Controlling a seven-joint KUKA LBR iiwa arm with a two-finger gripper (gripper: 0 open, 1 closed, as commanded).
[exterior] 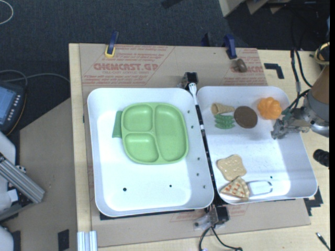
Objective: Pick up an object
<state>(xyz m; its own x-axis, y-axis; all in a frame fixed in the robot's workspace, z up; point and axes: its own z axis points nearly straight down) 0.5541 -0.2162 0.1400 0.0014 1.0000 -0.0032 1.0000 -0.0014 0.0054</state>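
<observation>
The left bin holds a green divided plate. The right bin holds toast, a brown disc, an orange toy and a pizza slice. The gripper hangs over its right side, grasping nothing; finger spread unclear.

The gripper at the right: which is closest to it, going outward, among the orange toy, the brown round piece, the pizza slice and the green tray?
From the gripper, in the camera view:
1. Orange toy, just up and left of it in the right bin.
2. Brown round piece, further left, same bin.
3. Pizza slice, near that bin's front edge.
4. Green tray, over in the left bin.
</observation>
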